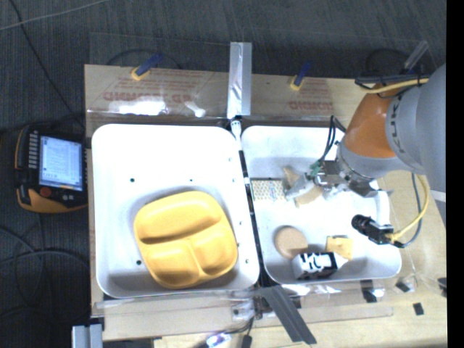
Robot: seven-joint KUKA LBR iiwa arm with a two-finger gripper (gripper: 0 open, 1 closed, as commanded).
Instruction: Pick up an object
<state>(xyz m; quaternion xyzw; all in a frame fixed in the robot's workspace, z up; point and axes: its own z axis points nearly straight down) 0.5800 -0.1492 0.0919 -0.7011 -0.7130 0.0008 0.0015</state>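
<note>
- Two shallow white bins sit side by side on a bench, seen from above at a slant.
- The left bin (116, 165) holds a yellow divided tray (186, 236), which lies toward the bin's near side and is turned a little off square.
- The right bin (275, 147) holds several small things, and the robot arm (406, 129) reaches into it from the right, grey with an orange band above the wrist.
- The gripper (308, 187) is low over the middle of the right bin, pointing left; the view is too cluttered there to say whether it is spread or closed.
- A small tan object (307, 196) lies right at the gripper's tip, touching or nearly touching it, though it may be more than one piece.
- A round tan disc (289, 241) rests nearer the front of the right bin, apart from the gripper.
- Just to the right of the disc lie a black-and-white object (317, 262) and a pale yellow block (340, 246), close beside each other against the bin's near wall.
- A patch of mesh-like texture (264, 189) shows on the bin floor by the divider between the bins.
- A handheld control pendant (52, 169) with a lit screen lies on the dark floor to the left of the bench.
</note>
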